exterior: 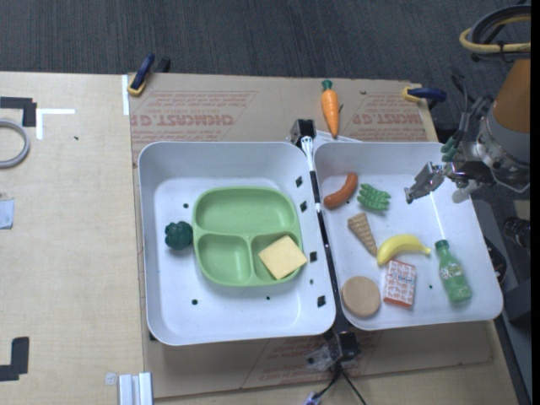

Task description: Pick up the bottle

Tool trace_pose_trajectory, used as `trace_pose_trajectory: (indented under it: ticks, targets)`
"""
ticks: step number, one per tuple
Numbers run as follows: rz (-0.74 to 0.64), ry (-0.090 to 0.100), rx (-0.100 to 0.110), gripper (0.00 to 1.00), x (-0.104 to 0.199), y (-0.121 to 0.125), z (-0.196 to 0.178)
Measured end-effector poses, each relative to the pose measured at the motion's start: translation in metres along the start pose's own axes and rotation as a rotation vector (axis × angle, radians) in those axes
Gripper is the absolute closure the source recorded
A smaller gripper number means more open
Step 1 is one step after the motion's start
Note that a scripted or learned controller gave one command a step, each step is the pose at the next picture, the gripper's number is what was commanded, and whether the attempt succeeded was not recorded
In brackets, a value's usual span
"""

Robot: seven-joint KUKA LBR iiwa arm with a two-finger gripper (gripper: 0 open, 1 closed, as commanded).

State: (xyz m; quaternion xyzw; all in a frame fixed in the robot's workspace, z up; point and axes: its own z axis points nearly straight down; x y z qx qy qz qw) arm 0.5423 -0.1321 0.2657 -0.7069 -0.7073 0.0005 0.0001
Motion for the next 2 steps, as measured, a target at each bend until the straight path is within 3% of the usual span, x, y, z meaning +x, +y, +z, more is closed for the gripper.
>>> trace_pose_trajectory:
  ticks: [1, 2]
  targets:
    - [0.0, -0.001, 0.0, 1.0, 0.0, 0.0, -0.009]
    - [-0.114, 0.0, 0.0, 1.0, 0.034, -0.052, 0.072]
